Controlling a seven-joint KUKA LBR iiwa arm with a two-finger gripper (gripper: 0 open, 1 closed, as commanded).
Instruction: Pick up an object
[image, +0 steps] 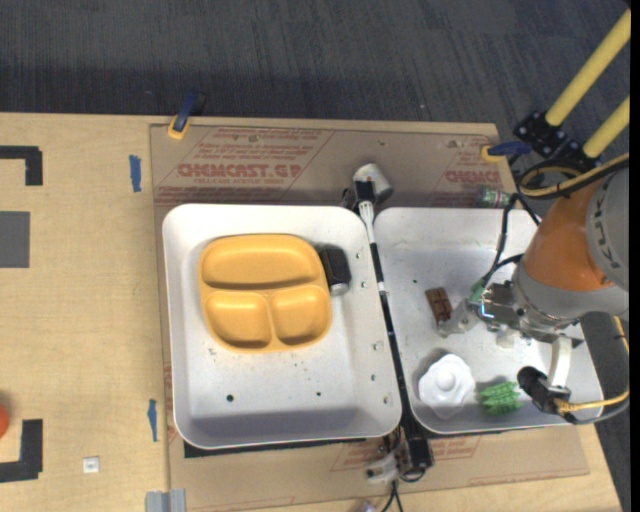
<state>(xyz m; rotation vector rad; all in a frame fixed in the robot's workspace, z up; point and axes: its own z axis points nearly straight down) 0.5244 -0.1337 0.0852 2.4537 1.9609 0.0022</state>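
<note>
The bench (80, 300), a tan wooden surface, spans the frame below a dark carpeted strip along the top. A brown sheet of cardboard (250, 160) with red lettering lies on it under both bins.

The left bin (270, 410) sits at the centre of the frame, slightly left. In its upper half lies a yellow divided tray (265, 290), with one long compartment above and two smaller ones below. A small black object (334, 268) rests just beside the tray's upper right corner, touching or nearly touching it.

The right bin (420, 235) fills the centre right of the frame, and its left wall meets the left bin's right wall. The arm (575, 255) enters from the right edge, its orange band above the bin's right half, and it covers much of that side.

The gripper (492, 303) hangs over the middle of the right bin. Whether it is clenched or released cannot be told, and nothing is seen in its grasp.

In the bin's lower part stands a white bottle-like object (445, 383), with a small green object (501, 397) just beside it to the right. A small brown object (438, 303) lies left of the gripper, near the bin's middle.

Two yellow poles (600, 60) slant across the upper right corner.
</note>
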